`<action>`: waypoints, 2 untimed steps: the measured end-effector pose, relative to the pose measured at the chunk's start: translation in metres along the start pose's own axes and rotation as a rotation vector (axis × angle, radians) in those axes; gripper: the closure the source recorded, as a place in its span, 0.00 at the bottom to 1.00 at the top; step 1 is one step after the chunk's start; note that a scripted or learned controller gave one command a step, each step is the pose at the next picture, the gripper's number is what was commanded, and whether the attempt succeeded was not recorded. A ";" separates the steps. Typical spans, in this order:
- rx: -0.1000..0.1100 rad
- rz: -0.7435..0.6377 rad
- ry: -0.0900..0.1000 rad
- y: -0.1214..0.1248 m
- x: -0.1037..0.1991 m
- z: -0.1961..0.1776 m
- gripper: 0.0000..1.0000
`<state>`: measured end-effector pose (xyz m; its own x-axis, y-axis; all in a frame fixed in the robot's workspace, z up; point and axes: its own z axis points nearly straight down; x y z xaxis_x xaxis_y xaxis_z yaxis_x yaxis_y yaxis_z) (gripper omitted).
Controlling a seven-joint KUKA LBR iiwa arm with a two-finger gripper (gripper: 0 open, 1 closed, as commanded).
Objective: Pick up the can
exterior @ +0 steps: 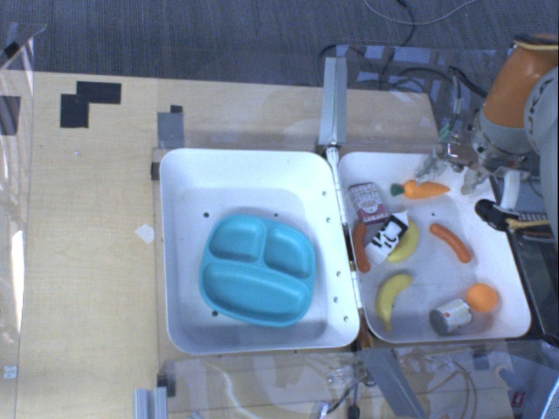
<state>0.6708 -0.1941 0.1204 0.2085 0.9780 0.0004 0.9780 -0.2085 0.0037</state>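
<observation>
Pale wooden desk (87, 260) spreads under two shallow white bins set side by side, with dark grey carpet (218, 16) behind it and a thin cable looping across that carpet. The left white bin (175, 234) carries one big turquoise plastic tray (258, 269) with three compartments, lying near its middle. The right white bin (515, 317) bears the smaller things. At the upper right, the grey arm with its orange band (522, 85) reaches in over the far right corner of that bin, and its hand (458, 160) hangs above the rim near an orange carrot (421, 189); nothing sits between its fingers, which look spread apart. A brown and white carton (368, 202) lies beside the divider, a black and white packet (384, 236) just below it, resting against a yellow banana (404, 244). A second yellow banana (391, 297) lies toward the front. A red-orange sausage (450, 242) lies right of the middle. The small silver can (451, 316) lies on its side near the front right corner, touching a round orange fruit (482, 298), well apart from the hand.
</observation>
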 end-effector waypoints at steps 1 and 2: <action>-0.005 -0.007 0.000 0.003 0.002 -0.011 1.00; -0.004 -0.242 0.000 0.000 0.006 0.012 1.00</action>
<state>0.6723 -0.1880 0.1079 -0.0315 0.9995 -0.0011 0.9995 0.0316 0.0073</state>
